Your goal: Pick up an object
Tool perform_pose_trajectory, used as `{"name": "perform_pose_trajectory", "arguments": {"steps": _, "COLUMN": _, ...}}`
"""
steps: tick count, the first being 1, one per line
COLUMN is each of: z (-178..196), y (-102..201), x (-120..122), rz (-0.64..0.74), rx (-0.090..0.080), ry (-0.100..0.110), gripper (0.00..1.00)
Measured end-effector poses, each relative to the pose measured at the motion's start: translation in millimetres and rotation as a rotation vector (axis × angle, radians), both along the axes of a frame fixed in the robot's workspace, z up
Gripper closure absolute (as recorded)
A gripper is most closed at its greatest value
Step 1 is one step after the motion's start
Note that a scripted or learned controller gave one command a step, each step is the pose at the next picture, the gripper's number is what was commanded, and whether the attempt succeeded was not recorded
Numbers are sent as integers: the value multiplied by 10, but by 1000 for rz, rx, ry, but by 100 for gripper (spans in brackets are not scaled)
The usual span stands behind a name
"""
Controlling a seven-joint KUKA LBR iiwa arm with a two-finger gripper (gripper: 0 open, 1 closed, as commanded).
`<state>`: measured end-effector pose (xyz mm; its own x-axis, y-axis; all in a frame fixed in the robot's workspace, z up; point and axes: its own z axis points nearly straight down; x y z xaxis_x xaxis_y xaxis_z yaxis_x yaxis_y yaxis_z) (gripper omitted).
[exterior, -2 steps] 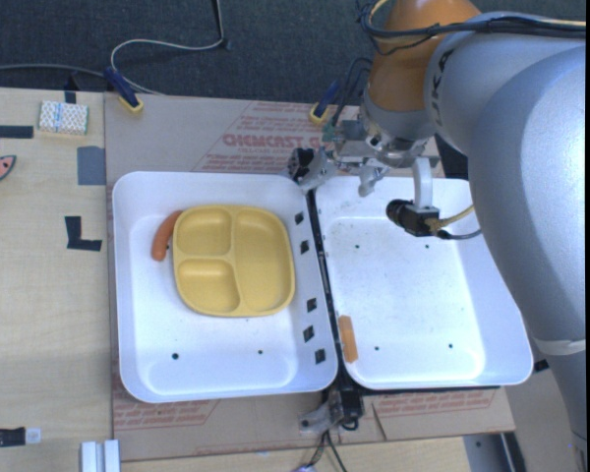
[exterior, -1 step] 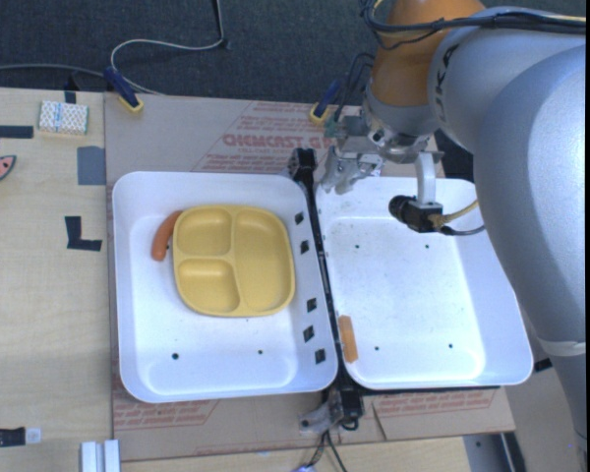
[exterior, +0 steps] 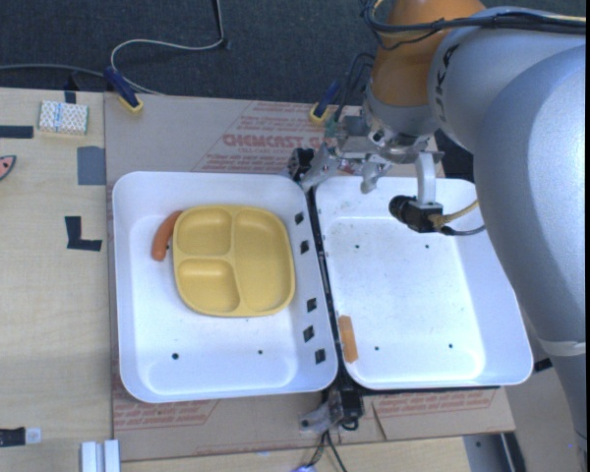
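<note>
Right now the big grey arm (exterior: 531,165) reaches in from the right, its orange band (exterior: 418,42) sitting high over the far edge of the two white bins. The gripper (exterior: 364,165) hangs at the far rim where the bins meet, just above the right bin's (exterior: 423,293) back corner. From where I stand I cannot tell how its hand is set; the metal parts there blur together, and I see nothing caught in it.

Over in the left bin (exterior: 147,352), a yellow divided plate (exterior: 234,261) lies flat, with three compartments. An orange sausage-shaped piece (exterior: 161,237) lies against the plate's left edge, touching it. A second small orange piece (exterior: 347,338) rests in the right bin, right beside its left wall, toward the near end and well apart from the gripper.

Both bins sit on a brown cardboard sheet (exterior: 177,136) with red lettering, and that lies on a pale wooden bench (exterior: 39,303). A blue-tipped cable (exterior: 123,87) trails across the bench's far side.
</note>
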<state>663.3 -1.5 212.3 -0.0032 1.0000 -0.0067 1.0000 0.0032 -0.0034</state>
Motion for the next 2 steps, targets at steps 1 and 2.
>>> {"name": "perform_pose_trajectory", "arguments": {"steps": 1, "z": 95, "y": 4, "x": 1, "rz": 1, "rx": 0, "ry": 1, "gripper": 100}}
{"name": "perform_pose_trajectory", "arguments": {"steps": 2, "z": 94, "y": 2, "x": 0, "rz": 1, "rx": -1, "ry": 1, "gripper": 0}}
